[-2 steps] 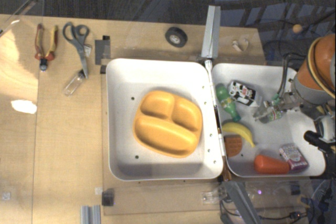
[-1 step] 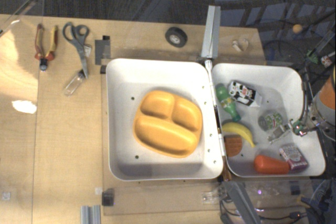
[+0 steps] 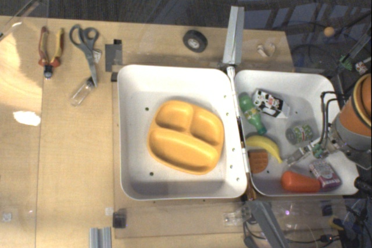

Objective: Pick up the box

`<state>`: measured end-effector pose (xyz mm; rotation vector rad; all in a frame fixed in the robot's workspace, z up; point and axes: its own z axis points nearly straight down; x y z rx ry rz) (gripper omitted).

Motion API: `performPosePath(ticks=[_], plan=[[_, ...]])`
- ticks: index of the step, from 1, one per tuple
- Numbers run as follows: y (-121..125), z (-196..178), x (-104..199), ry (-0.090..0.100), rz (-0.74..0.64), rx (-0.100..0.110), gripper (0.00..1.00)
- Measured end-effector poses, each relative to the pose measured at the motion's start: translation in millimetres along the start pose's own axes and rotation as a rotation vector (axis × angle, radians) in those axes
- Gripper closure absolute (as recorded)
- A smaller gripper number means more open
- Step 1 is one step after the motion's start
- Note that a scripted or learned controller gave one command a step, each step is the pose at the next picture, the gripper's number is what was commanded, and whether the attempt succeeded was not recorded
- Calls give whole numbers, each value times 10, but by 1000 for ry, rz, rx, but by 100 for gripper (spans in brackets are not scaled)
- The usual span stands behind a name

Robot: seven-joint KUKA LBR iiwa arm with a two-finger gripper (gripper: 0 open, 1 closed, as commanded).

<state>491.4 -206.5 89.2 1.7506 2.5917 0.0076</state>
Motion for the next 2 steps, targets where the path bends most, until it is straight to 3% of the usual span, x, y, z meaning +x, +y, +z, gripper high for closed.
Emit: performPosePath(ticks=[1,2], plan=[[756,22,-249,2,3,1,0],[94,-688,-37,3,-41,5,0]])
